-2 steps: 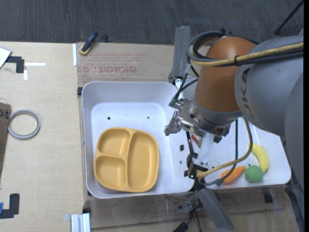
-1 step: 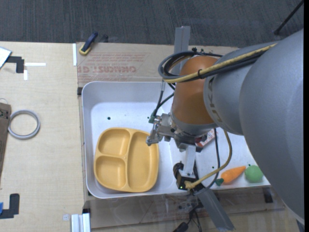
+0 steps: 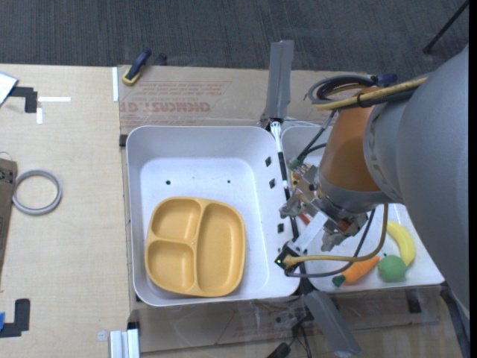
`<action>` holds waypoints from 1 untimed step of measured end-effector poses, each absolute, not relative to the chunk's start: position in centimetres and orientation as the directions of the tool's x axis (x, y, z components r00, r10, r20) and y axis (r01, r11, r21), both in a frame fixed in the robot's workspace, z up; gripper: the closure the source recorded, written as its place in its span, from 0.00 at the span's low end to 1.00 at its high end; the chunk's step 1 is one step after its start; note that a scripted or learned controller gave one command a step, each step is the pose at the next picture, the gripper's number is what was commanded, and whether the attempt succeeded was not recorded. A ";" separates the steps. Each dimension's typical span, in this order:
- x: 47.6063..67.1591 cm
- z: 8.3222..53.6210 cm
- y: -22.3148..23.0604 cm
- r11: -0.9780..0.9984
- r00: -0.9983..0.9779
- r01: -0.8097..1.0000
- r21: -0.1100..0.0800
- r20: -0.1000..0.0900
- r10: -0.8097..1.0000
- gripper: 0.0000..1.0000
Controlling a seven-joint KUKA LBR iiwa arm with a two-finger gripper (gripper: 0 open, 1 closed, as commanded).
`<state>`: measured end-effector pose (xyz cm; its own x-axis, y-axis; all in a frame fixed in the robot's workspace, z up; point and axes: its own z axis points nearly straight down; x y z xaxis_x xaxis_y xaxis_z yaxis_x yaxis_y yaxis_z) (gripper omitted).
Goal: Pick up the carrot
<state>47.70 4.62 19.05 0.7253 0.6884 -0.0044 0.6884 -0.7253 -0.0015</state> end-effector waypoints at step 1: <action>48.1 15.0 8.2 -0.689 0.689 0.725 0.020 -0.005 0.725 0.00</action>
